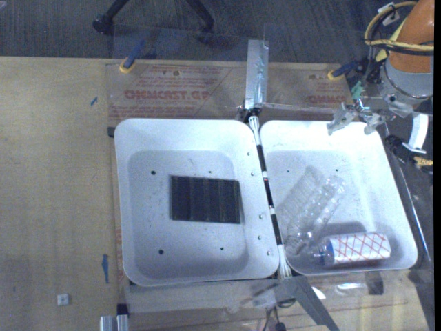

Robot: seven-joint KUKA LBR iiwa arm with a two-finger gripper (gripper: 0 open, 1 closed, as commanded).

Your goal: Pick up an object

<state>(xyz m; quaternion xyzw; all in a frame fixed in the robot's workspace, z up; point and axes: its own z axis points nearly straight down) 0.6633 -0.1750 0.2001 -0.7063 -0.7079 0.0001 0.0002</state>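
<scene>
A clear, crumpled plastic bottle (313,205) lies slantwise in the right bin (393,178). In front of it, a red-and-white patterned tube (357,248) with a blue cap rests against the bin's near wall. A dark ribbed rectangular pad (205,199) lies flat in the middle of the left bin (138,185). My gripper (355,121) hangs over the far rim of the right bin, well away from the bottle and the tube. Its fingers stand apart, open, with nothing between them.
The arm with its orange band (415,36) and yellow cables comes in at the top right. A metal post (256,74) stands at the far end of the divider between the bins. Chair legs (155,2) are on the floor beyond the bench.
</scene>
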